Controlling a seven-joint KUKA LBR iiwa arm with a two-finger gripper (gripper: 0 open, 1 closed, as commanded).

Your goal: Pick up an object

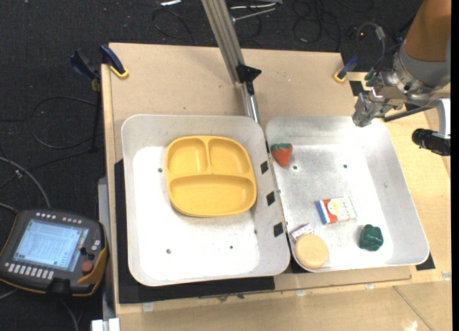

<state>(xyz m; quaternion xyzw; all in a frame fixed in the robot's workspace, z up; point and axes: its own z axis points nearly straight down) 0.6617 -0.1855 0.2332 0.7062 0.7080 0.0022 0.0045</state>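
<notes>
Dark, seemingly carpeted floor (50, 29), cables (43, 114)

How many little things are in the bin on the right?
4: a strawberry by the left wall, a small box mid-bin, a green toy lower right, a tan round thing at the bottom-left corner.

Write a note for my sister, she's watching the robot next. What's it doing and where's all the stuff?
Gripper: above the right bin's far edge, holding nothing visible.
Right bin: strawberry at the far left, small box, round tan disc at the near rim, dark green piece.
Left bin: yellow divided plate.
Done: nothing picked yet.
Left: choose one object and grasp it.
</notes>
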